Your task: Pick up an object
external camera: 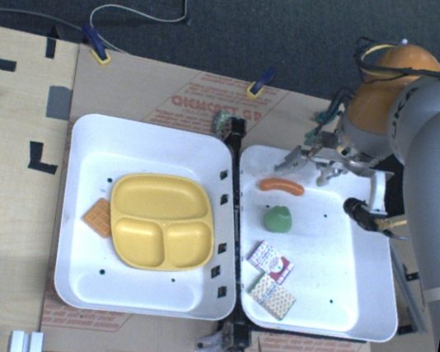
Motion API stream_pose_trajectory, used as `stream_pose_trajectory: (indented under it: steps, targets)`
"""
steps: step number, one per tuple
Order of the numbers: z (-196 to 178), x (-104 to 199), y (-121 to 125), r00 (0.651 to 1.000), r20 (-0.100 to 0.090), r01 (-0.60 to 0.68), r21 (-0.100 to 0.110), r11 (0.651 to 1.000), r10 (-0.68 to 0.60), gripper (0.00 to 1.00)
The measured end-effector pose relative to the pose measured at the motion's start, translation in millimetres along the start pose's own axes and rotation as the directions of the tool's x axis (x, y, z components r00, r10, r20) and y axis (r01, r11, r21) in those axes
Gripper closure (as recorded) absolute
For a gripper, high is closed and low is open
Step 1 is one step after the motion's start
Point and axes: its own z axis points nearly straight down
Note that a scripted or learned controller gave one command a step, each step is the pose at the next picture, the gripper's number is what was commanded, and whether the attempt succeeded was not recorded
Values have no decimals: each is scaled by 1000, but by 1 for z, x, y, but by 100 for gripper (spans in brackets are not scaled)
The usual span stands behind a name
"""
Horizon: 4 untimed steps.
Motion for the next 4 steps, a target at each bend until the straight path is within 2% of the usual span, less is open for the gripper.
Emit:
stream_pose_trajectory:
  steps: [1, 2, 3, 4]
  targets:
    - [-10, 0, 0, 1000, 0, 1, 0, 1000, -1, 100]
    - [-9, 0, 0, 1000, 0, 1, 0, 1000, -1, 0]
    - [48, 1, -27, 1000, -6, -5, 6, 1000, 5, 0]
    - [38, 1, -27, 1000, -5, -5, 4, 1000, 5, 100]
